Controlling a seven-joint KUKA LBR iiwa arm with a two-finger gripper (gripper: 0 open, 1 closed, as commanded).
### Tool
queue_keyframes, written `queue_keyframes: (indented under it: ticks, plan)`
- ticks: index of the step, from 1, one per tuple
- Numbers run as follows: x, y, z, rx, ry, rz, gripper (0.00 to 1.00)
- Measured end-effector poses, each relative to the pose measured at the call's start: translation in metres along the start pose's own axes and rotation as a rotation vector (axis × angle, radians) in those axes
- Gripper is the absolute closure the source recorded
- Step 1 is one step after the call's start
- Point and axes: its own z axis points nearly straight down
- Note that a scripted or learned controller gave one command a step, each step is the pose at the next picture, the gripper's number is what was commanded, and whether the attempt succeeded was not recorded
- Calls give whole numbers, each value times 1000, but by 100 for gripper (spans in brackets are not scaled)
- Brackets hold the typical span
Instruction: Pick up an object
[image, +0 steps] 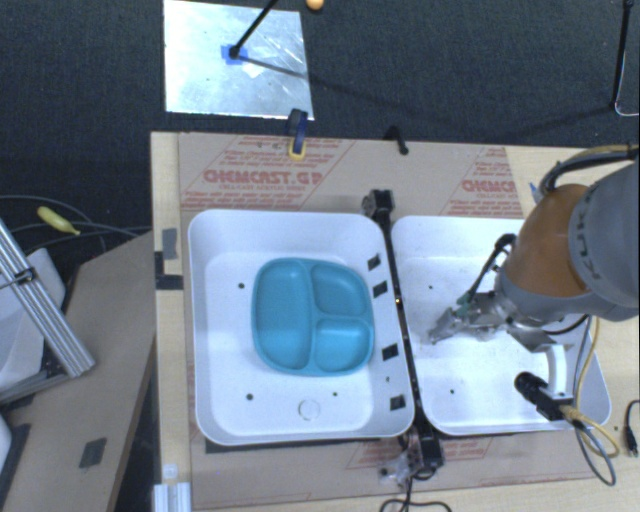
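A cardboard-topped bench carries two shallow white bins. The sky-blue, three-compartment plastic plate lies flat in the left bin, free to take. The tool hangs low over the right bin, well apart from the plate; its state cannot be told.

One fixed camera looks down from above at a slant, far enough back to take in the whole cardboard-covered worktop and the dark floor beyond its far edge. The two shallow white plastic bins lie side by side across the middle of the picture. The grey arm with its orange band enters from the right side.
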Motion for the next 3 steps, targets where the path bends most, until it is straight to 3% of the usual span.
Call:
queue_keyframes:
  ticks: [1,2,3]
  plan:
    - [46,15,-135,-12,-3,3,0]
    - [152,19,-102,4,0,1,0]
    - [202,128,-191,-15,0,4,0]
